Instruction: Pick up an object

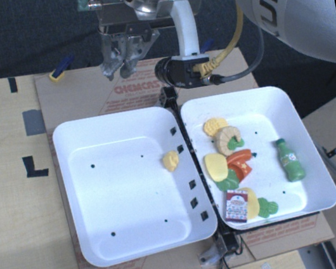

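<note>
From above, the end effector (121,60) hangs over the bench behind the left bin (73,179), fingers close together and gripping nothing, while a small yellow toy (171,160) sits in that bin near the divider, well apart from it.

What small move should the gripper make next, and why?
Probably a move toward the small yellow piece in the left bin, then straight down. The gripper hangs above the bench behind the bins with nothing seen between its fingers. That piece lies alone near the divider, while the toys in the right bin crowd together.
</note>
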Controlling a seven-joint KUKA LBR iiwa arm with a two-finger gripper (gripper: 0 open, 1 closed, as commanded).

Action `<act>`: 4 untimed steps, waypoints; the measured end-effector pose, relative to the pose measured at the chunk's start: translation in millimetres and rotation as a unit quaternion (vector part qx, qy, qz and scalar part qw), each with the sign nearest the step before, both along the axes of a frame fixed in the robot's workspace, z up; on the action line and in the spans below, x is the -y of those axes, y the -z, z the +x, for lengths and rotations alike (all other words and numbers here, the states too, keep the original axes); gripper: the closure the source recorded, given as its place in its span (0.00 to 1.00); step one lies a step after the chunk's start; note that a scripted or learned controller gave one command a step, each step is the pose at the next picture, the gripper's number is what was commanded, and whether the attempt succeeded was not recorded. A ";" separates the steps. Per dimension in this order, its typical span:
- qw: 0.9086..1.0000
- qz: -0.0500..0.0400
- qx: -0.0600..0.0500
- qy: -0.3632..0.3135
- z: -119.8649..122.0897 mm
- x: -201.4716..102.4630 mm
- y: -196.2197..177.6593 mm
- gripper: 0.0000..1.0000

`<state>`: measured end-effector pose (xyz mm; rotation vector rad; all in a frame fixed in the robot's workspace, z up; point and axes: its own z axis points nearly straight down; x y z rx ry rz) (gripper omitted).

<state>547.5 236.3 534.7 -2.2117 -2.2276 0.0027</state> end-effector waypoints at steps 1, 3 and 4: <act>1.000 -0.001 0.001 0.007 10.4 76.9 0.0 1.00; 1.000 -0.002 0.001 0.007 -25.6 79.5 2.6 1.00; 1.000 -0.001 0.002 0.007 -16.3 149.1 -0.2 1.00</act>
